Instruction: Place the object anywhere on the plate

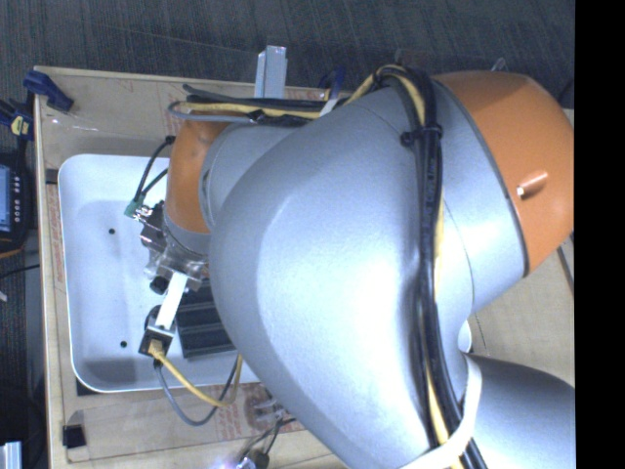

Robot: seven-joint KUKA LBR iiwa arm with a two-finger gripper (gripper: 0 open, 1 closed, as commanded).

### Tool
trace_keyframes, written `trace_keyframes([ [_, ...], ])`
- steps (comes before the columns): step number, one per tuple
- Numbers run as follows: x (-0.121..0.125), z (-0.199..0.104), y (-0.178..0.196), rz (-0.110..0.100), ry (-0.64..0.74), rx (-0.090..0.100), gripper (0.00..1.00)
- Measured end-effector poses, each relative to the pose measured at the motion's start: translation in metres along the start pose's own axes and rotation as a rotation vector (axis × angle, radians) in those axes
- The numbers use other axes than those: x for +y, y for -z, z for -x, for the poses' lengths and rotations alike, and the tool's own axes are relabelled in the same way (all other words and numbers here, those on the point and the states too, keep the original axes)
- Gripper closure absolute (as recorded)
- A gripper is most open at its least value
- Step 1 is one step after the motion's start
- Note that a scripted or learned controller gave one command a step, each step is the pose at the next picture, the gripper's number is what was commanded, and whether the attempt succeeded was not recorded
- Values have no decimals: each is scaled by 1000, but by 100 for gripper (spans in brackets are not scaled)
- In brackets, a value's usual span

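Observation:
My grey arm reaches in from the right and covers most of the view, hiding the right bin. Its orange band (186, 179) hangs over the left white bin (93, 262). My gripper (200, 325) points down into that bin's near right part, a dark ribbed body low over the floor. What lies under the gripper is hidden by the arm. The bare part of the bin floor carries two tiny dark specks (110, 231).
A wooden bench frame (117, 86) surrounds the bin. A blue clamp (46, 88) sits at its far left corner and a grey post (272, 66) stands at the back edge. A dark device (14, 198) sits left of the bench.

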State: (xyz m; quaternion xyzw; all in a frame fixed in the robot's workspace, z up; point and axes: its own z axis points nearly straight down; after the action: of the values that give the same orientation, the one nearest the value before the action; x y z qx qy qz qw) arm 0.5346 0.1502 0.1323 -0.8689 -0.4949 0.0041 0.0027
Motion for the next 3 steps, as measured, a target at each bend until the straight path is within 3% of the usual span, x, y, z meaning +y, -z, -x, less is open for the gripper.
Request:
trace_keyframes([
  [1, 23, 60, 59, 4, 83, 3, 100],
  [2, -81, -17, 69, 5, 104, 2, 100],
  [3, -87, -28, 142, 5, 186, 3, 100],
])
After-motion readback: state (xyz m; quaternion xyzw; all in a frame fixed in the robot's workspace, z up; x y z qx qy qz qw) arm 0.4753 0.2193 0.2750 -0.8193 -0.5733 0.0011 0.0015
